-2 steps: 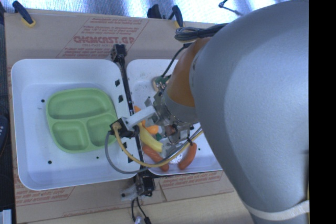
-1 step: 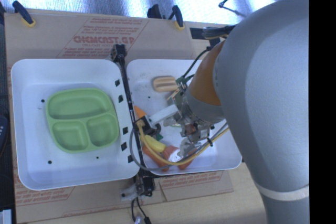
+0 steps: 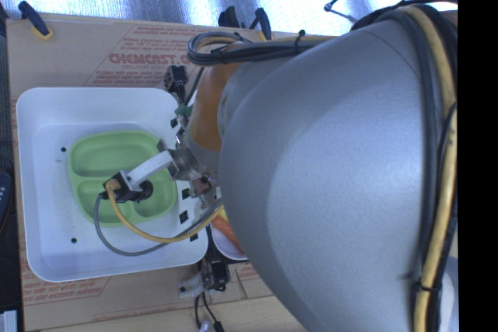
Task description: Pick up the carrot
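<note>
A small orange sliver (image 3: 225,228), likely the carrot, peeks out under the arm at the left edge of the right bin (image 3: 226,248). The rest of it is hidden by the big grey arm (image 3: 342,167). My gripper (image 3: 190,176) hangs over the boundary between the two bins, just up and left of the orange sliver. The wrist above it, with its orange band (image 3: 205,109), covers most of it.
The left bin (image 3: 39,167) holds a green divided plate (image 3: 101,155). The arm's bulk covers nearly all of the right bin. Clamps (image 3: 35,19) sit on the brown board's far edge.
</note>
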Motion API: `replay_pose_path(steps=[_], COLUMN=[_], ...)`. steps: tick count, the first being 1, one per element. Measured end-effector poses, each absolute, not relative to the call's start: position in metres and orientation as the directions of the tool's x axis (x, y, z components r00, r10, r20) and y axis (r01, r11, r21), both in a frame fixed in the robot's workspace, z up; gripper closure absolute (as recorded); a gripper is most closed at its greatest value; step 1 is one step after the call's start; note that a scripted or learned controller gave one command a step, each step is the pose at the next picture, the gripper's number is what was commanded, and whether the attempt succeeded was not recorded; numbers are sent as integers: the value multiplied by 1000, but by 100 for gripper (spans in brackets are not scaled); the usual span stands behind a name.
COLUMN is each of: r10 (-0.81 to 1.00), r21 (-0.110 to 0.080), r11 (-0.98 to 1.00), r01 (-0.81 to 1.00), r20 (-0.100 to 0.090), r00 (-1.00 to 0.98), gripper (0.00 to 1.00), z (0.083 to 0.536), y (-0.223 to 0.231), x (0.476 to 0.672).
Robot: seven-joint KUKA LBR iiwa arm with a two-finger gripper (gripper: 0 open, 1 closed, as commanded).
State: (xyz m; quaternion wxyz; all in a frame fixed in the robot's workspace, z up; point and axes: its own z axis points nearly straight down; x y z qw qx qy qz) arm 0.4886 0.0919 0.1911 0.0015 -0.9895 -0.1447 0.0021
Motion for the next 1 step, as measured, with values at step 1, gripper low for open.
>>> replay_pose_path(steps=[1], r10=[248], r21=[-2], r11=[-969], r01=[248], r20=[-5], r00=[969], gripper=[0], z=[100], y=[128], x=[526])
